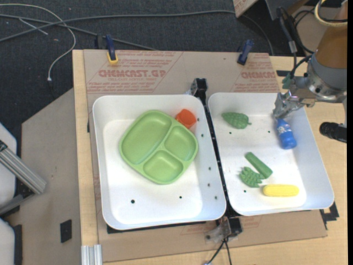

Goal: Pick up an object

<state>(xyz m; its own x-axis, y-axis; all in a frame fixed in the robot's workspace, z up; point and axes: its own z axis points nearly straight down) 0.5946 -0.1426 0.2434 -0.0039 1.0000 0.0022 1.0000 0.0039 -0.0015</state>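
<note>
Camera view: a small blue plastic bottle [286, 135] lies in the right white bin [316, 181], long axis running near-to-far, far end beneath the gripper [282, 109]. Whether it is gripped cannot be told. Cardboard [143, 70] covers the bench; dark carpet [138, 15] lies beyond.

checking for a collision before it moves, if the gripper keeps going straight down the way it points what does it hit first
Most likely the blue bottle: the gripper points down into the right bin, with the bottle's top end just below its tip. Depth is unclear from this slanted view, so it might land on the bin floor beside the bottle instead.
</note>
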